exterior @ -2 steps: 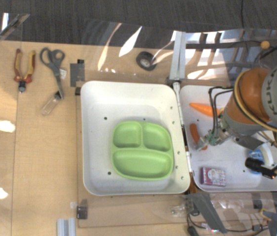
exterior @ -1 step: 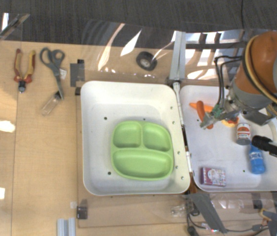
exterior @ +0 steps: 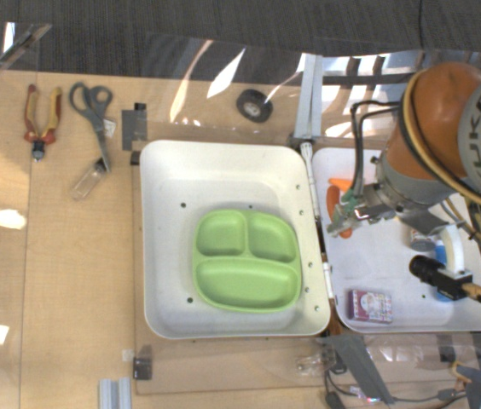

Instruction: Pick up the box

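- Closest to the camera is the box (exterior: 369,306). It's a small purple-and-red thing lying flat in the right bin (exterior: 381,258), just inside the near rim and toward the corner by the divider. Nothing's touching it and there's bare white floor all around it.
- Its long side looks like it runs across the view, roughly along that near rim, but only a bit longer than it is deep, so don't count on that too much.
- Next one back is the gripper (exterior: 349,216), over the same bin's divider side, apart from the box and not on it. From the gripper, the box lies toward the near rim and a touch to the view's right. My guess is your next move is a short pull toward the camera and then straight down.
- Honestly you can't tell from this angle how far open the gripper is. I don't see anything in it though.
- Right behind the gripper there's an orange piece (exterior: 334,191) against the divider wall, close enough to bump. Further along under the arm sits a blue and white item (exterior: 448,250), half hidden.
- The left bin (exterior: 223,164) just has a green divided plate (exterior: 247,259), not your problem.
- Way at the back on the bench: tape roll (exterior: 254,105), scissors (exterior: 95,113) and pliers (exterior: 40,118).
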You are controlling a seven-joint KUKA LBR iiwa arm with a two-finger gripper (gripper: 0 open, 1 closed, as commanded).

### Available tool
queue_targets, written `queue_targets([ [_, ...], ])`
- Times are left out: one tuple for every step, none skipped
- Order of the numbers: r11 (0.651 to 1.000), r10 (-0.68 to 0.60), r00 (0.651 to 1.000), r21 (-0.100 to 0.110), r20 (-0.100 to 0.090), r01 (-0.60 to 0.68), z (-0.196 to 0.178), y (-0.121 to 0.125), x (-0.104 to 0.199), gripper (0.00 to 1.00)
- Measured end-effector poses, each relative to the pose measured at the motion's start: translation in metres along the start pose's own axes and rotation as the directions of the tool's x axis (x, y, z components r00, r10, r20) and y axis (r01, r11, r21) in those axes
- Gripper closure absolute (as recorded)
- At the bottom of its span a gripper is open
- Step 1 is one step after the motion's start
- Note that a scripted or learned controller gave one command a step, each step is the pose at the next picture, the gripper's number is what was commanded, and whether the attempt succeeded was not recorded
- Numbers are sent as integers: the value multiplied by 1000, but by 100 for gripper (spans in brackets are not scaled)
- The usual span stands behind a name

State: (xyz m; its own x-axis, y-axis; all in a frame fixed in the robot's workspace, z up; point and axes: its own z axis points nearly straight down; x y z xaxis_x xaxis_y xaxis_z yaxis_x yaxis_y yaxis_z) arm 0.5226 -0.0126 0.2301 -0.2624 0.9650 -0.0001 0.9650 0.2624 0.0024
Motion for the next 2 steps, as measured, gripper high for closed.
queue_targets([
  [923,386,923,4,1,-386,35,-2,53,100],
  [833,553,833,5,2,-553,48,-5,116,100],
])
